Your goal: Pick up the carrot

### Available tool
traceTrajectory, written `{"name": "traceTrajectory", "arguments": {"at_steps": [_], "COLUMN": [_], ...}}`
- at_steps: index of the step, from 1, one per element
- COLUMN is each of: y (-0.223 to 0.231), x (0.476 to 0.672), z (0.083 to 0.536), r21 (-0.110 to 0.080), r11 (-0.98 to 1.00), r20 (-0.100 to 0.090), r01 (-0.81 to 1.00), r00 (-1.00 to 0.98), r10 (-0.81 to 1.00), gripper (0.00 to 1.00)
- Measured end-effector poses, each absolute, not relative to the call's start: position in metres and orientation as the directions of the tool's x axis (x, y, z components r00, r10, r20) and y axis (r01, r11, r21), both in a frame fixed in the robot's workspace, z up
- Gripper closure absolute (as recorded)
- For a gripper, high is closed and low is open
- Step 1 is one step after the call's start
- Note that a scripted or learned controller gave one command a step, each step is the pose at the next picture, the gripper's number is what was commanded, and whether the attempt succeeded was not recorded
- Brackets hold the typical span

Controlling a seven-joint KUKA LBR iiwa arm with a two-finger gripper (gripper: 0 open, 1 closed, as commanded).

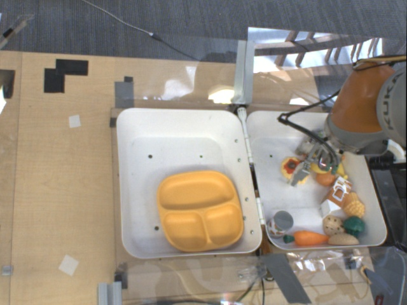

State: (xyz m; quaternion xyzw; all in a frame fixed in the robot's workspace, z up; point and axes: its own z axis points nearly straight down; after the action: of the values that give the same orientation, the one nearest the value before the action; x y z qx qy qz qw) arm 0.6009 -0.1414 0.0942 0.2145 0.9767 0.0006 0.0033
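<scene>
The carrot (309, 238), orange with a green end, lies along the front wall of the right bin (267, 145). My gripper (307, 168) hangs over the middle of that bin, well behind the carrot, among small toy foods. Its fingers point down-left toward a red and yellow toy (290, 166). I see nothing held between them.
The left bin (137, 138) holds a yellow divided plate (200, 210). Around the carrot lie a grey cup (281, 222), a speckled ball (332, 224), a green piece (354, 226), a corn-like piece (353, 205) and an orange ball (325, 178).
</scene>
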Motion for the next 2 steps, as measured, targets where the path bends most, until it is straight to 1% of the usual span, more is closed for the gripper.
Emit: {"name": "traceTrajectory", "arguments": {"at_steps": [1, 2], "y": [-0.14, -0.081], "x": [0.607, 0.502], "z": [0.112, 0.11], "r21": [0.007, 0.006], "r11": [0.911, 0.932], "r20": [-0.025, -0.014], "r01": [0.412, 0.362], "r00": [-0.911, -0.932], "r10": [0.412, 0.362], "gripper": [1.0, 1.0]}}
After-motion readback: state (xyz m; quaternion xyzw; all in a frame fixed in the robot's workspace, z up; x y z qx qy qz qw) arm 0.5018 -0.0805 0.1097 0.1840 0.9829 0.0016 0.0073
